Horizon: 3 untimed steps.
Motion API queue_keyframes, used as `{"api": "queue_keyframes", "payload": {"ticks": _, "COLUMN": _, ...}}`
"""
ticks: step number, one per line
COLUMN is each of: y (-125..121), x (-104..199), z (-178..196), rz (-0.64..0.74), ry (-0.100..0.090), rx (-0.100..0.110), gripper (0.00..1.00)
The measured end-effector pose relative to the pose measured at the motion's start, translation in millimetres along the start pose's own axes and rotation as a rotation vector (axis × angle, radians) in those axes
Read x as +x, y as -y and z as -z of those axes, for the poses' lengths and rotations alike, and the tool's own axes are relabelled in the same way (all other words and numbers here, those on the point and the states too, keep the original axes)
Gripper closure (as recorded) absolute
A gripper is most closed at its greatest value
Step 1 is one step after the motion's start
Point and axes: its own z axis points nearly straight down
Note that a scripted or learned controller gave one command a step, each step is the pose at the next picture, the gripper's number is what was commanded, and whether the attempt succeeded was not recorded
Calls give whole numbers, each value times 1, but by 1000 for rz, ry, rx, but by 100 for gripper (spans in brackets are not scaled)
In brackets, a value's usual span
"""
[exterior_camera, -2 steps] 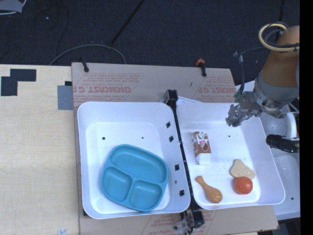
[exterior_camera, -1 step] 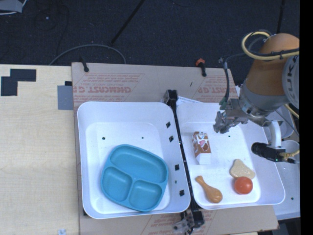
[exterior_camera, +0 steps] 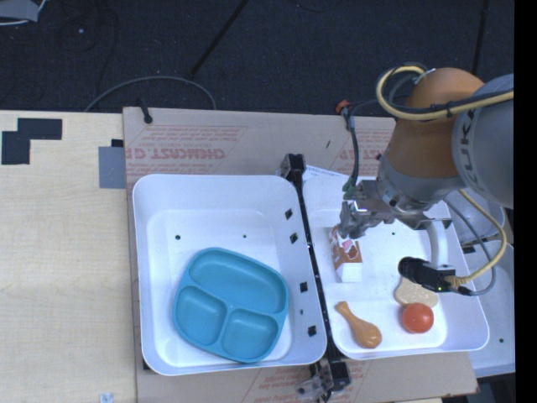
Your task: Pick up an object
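Metal end effector [exterior_camera: 352,225] pinching boxy white carton [exterior_camera: 346,256], smooth red tomato [exterior_camera: 417,317] nearby

Up and left of the gripper [exterior_camera: 352,225], the cardboard sheet [exterior_camera: 210,145] under the bins bears red upside-down lettering, too blurred to read surely.

Blue divided tray [exterior_camera: 230,304] in left bin [exterior_camera: 159,200], end effector [exterior_camera: 352,229] above small carton [exterior_camera: 346,256], drumstick [exterior_camera: 359,325], tomato [exterior_camera: 417,317]

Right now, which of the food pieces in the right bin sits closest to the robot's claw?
The white and red block, directly beneath the gripper; the drumstick, tomato and bread slice lie farther off.
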Motion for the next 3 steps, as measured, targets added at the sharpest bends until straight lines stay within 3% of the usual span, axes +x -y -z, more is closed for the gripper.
{"api": "queue_keyframes", "payload": {"ticks": 1, "y": 22, "x": 43, "z": -8, "rz": -1, "ry": 1, "rx": 1, "gripper": 100}}
{"api": "queue_keyframes", "payload": {"ticks": 3, "y": 53, "x": 133, "z": 15, "rz": 1, "ry": 1, "rx": -3, "gripper": 100}}
